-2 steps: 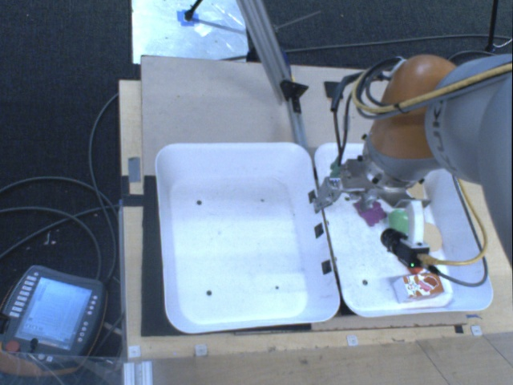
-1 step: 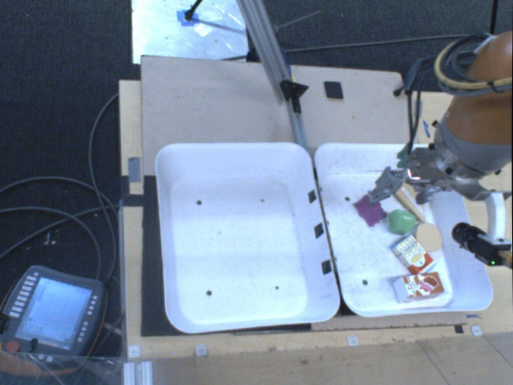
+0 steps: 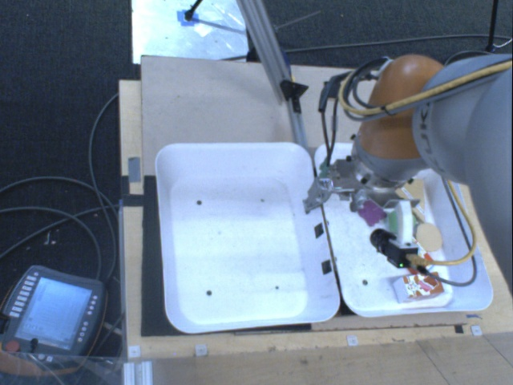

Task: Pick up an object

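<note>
The gripper (image 3: 319, 192) hangs low over the left edge of the right bin (image 3: 361, 273), just beside the wall it shares with the left bin (image 3: 240, 147). Whether it is spread or pressed together cannot be told from this slant, and nothing shows held in it. The step looks like the approach, before any grasp.

The nearest candidate is a purple piece (image 3: 370, 212), lying on the bin floor just to the right of the gripper, partly under the wrist. It is short and stubby. Its long axis seems to slant from upper left to lower right, though it is too small to be sure.

The next move probably calls for a small shift right, aligned across that axis.

Further out lie a white tube (image 3: 401, 220), a tan disc (image 3: 429, 236) and a red-and-white packet (image 3: 418, 286).
</note>
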`<state>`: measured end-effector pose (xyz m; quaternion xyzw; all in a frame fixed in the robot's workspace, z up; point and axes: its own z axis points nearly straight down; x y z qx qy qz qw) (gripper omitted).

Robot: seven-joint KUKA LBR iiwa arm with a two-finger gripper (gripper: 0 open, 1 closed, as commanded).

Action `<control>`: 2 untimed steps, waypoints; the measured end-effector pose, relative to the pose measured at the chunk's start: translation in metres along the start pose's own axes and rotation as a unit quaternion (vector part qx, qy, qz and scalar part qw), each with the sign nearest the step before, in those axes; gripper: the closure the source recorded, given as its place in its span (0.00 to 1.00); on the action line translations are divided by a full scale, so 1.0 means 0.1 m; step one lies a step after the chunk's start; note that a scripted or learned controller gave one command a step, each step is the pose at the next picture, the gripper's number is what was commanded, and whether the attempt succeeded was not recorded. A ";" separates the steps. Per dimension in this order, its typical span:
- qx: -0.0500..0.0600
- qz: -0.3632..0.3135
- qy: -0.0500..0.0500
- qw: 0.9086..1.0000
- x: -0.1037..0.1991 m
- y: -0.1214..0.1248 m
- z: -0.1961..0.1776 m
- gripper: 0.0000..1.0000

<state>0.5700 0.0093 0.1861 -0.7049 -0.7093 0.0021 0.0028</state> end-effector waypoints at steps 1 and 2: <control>-0.008 0.005 -0.001 1.000 -0.50 -0.49 -0.97 0.00; 0.000 0.002 -0.001 1.000 -0.23 -0.07 0.00 0.00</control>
